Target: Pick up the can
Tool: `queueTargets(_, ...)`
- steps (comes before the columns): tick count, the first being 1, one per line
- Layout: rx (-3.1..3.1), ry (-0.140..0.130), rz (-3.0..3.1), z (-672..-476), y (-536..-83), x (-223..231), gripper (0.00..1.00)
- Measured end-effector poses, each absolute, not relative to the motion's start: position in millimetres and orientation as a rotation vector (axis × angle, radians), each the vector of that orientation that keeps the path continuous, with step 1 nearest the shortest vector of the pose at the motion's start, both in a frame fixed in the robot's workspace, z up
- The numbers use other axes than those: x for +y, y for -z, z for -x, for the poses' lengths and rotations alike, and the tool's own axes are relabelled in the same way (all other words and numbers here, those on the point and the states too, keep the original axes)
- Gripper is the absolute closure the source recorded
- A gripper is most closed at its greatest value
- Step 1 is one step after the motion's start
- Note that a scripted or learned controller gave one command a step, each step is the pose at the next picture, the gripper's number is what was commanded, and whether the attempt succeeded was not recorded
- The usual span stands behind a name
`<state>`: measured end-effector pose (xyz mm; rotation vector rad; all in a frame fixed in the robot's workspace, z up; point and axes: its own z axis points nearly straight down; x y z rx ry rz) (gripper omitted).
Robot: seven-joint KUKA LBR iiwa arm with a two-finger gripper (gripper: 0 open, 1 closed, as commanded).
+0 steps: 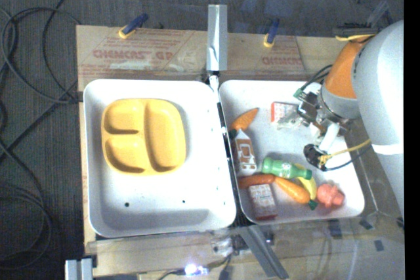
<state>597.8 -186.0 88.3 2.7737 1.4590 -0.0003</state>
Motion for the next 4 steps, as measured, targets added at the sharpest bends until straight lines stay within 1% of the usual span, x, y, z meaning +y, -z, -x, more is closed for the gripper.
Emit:
queueTargets(1, 1.459, 0.000, -2.774, -597.9, -88, -186, 0.00)
queueTargets(2, 1.269, 0.011, -2.871, -631.9, -88, -176, 0.00)
queueTargets(3, 1.275, 0.015, -2.862, -633.3, -95, -176, 1.00)
queueTargets(4, 0.742, 0.015, -3.053, -620.2, -176, -128, 1.00)
